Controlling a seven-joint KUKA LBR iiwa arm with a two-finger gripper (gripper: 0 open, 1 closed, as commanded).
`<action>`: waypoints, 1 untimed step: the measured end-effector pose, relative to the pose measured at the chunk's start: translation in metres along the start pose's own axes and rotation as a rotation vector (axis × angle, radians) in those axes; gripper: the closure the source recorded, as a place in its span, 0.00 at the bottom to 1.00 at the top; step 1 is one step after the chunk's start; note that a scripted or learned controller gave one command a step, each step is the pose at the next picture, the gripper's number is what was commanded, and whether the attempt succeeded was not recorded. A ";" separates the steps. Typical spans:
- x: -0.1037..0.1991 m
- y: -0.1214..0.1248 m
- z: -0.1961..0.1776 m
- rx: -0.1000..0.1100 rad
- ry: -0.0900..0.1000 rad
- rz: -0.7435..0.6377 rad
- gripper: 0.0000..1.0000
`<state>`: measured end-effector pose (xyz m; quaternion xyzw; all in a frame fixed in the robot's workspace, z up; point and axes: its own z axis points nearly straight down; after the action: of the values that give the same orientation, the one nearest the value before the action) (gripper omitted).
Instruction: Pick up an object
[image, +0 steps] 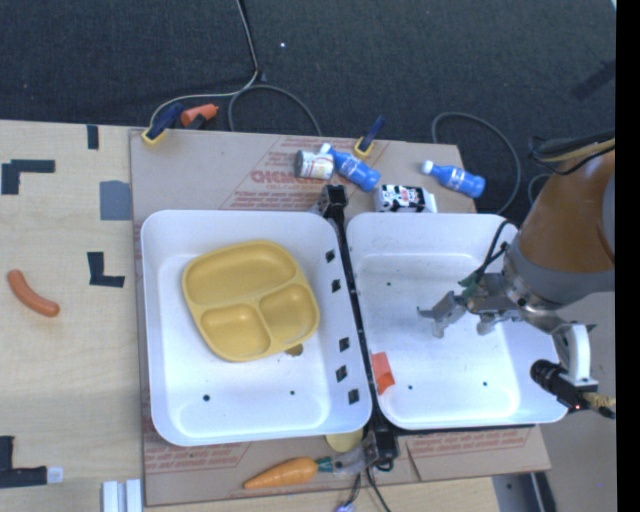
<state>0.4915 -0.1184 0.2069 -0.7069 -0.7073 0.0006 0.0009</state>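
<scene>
Gripper (462, 313) over right bin (440, 408); fingers spread apart, nothing between them. Wrist cut off at frame's right edge. Yellow divided plate (250, 298) lies in left bin (165, 300), partly hiding a small dark object at its lower rim, identity unclear. Orange tag (382, 373) on right bin's left wall.

Carrot (282, 473) — sausage (33, 293) — blue bottles (455, 179).
</scene>
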 end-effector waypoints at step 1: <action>0.028 0.107 0.060 -0.007 -0.001 -0.006 0.00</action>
<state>0.5978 -0.0907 0.1463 -0.7048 -0.7094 -0.0016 -0.0017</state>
